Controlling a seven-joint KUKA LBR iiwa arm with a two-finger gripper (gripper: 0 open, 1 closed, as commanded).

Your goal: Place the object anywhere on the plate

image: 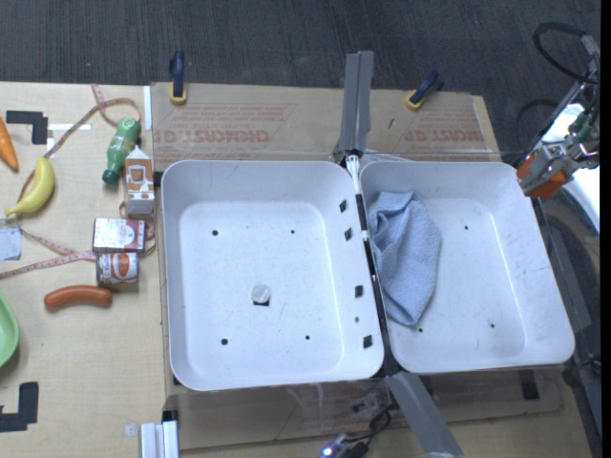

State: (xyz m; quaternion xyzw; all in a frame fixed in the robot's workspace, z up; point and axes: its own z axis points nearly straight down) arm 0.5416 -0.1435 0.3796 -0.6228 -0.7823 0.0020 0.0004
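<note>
A small round whitish object point(261, 295) lies on the floor of the left bin point(181, 256), a little below its middle. A crumpled blue-grey cloth point(406, 251) lies in the right bin point(535, 284) against its left wall. Part of a green plate point(5, 330) shows at the far left edge, on the bench outside the bins. The arm's orange band point(539, 172) sits at the right bin's upper right corner. My gripper point(552, 158) is there, raised and off to the side, far from the round object and the cloth.
Toy food lies left of the bins: a banana point(33, 189), a carrot point(8, 146), a green bottle point(120, 146), a sausage point(78, 298), a can point(118, 268) and small cartons point(139, 184). Clamps point(177, 76) hold the back board. Cables point(573, 46) hang at the right.
</note>
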